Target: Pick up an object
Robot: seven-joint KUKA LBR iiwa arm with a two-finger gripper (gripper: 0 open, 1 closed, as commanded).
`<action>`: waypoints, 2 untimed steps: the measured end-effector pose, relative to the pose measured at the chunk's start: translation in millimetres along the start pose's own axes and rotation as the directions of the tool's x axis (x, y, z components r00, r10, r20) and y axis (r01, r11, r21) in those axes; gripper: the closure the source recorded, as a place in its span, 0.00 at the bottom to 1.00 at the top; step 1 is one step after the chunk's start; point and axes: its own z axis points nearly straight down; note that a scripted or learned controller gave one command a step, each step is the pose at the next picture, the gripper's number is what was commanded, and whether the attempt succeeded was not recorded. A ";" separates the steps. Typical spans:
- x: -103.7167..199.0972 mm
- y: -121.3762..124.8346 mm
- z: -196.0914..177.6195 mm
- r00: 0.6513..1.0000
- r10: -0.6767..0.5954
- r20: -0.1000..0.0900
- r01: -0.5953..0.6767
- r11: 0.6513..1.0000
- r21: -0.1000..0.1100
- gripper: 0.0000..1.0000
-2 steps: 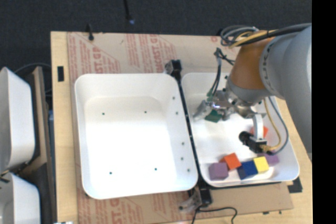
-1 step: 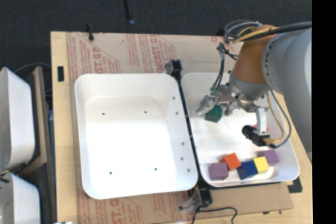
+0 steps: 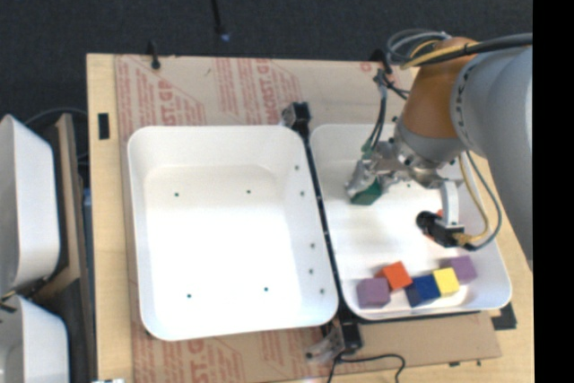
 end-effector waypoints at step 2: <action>154.5 12.6 -88.9 1.000 -0.008 -0.002 0.008 1.000 0.002 1.00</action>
